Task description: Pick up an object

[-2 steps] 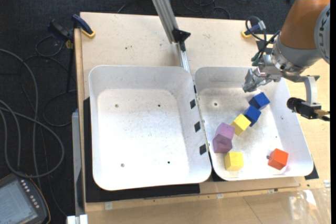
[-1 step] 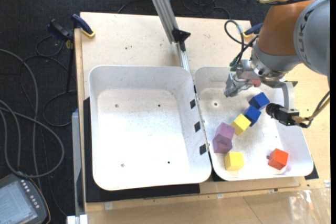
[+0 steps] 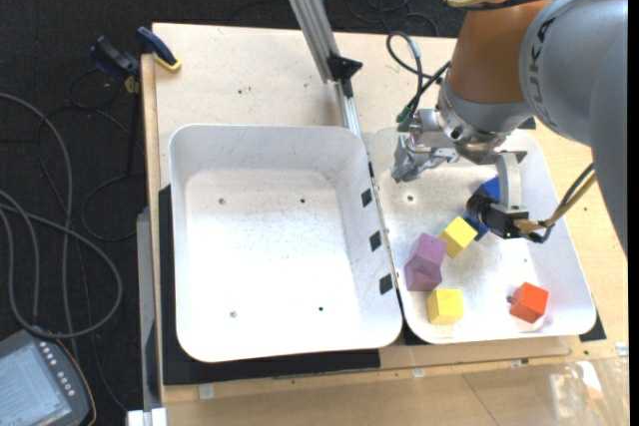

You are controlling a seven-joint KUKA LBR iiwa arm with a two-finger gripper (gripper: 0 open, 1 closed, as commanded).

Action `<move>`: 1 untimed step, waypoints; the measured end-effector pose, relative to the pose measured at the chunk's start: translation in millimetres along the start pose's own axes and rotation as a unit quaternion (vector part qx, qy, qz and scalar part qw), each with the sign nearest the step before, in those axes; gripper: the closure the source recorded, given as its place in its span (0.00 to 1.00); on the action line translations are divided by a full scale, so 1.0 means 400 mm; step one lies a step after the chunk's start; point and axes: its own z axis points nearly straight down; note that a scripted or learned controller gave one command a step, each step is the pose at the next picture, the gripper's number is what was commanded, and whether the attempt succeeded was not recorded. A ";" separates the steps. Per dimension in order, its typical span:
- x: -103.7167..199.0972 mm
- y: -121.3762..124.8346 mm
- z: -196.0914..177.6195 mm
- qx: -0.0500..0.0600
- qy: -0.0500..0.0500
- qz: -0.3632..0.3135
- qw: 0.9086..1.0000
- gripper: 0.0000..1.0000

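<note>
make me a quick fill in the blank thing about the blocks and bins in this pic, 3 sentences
1. All the blocks lie in the ____ bin of the camera view.
2. The purple block lies between two ____ blocks.
3. The block nearest that bin's lower right corner is ____.

Missing words: right; yellow; orange

Little can be read here. On the grey arm [image 3: 574,45], at the upper right of the frame, dark letters run down the casing just beside the orange band [image 3: 496,35]; they look like part of "KUKA", though the slant cuts them short. The screen of the handheld device [image 3: 35,384] at the lower left corner is too blurred to read.
</note>
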 end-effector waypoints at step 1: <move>0.139 -0.023 -0.038 0.000 0.000 0.000 1.000 1.00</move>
